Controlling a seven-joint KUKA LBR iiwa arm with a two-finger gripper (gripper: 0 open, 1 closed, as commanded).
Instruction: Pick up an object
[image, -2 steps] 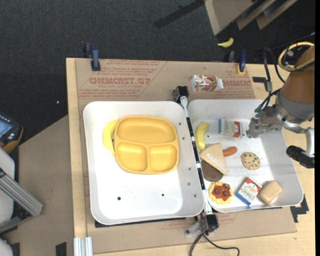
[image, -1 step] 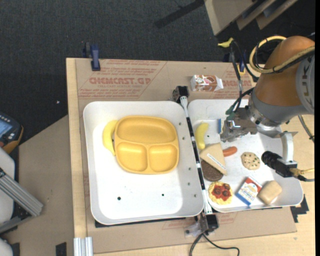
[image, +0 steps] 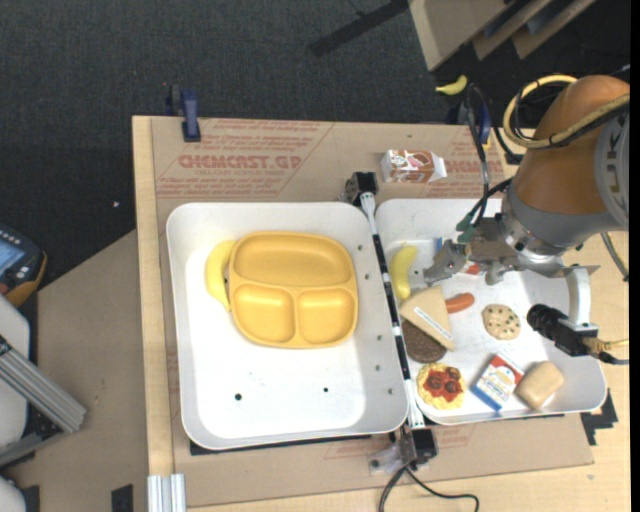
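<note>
My gripper hangs over the upper middle of the right bin, open, with nothing between its fingers. Just below it lies a small red sausage. A yellow banana lies to the gripper's left by the bin's wall. A sandwich wedge rests below the banana, and a round cookie sits to the sausage's right. Along the bin's near side are a small pizza, a red, white and blue carton and a tan bun.
The left bin holds a yellow divided tray with another banana tucked under its left edge. A small milk carton lies on the bench behind the bins. A black part of the arm overhangs the right bin.
</note>
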